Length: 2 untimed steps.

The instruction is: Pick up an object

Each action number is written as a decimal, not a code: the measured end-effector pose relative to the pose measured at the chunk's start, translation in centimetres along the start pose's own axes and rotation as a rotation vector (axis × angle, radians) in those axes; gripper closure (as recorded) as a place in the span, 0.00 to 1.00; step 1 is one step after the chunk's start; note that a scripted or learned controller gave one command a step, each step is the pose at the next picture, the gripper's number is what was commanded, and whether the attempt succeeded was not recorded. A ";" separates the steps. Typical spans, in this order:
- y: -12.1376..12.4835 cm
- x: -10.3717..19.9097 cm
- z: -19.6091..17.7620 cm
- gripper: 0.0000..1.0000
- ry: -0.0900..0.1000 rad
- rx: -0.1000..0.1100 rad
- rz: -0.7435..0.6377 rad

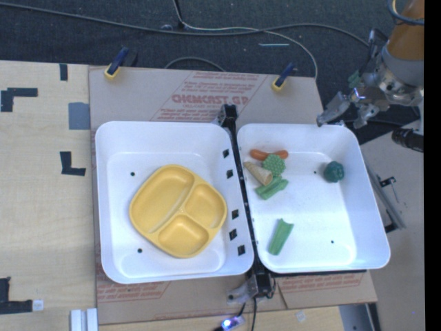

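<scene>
Two white bins [103, 185] on cardboard, yellow plate [178, 210] left, toy vegetables [270, 173] right, gripper [342, 110] above corner, state unclear

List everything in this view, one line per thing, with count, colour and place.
bins: 2, white, side by side on the bench
divided plate: 1, yellow, in the left bin
carrot: 1, orange, right bin, far left part
leafy piece: 1, green, right bin, by the carrot
cone: 1, tan, right bin, beside the leafy piece
pod: 1, green, right bin, just below the cone
stick: 1, green, right bin, near side
round lump: 1, dark green, right bin, right side
clamps: 2, yellow and blue, far edge of the board
arm: 1, grey and orange, top right
gripper: 1, over the right bin's far rim
</scene>
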<state>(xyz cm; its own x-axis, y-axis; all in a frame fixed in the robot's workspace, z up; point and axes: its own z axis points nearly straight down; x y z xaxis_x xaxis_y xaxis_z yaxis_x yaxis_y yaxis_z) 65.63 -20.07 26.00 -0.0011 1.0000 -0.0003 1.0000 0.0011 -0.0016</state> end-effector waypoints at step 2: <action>-0.1 0.1 10.5 0.00 0.000 0.004 0.000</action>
<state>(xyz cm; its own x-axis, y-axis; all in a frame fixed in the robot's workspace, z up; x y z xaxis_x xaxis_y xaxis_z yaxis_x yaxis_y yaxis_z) 65.46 -19.99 15.54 -0.0016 1.0000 -0.0003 1.0000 0.0016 -0.0059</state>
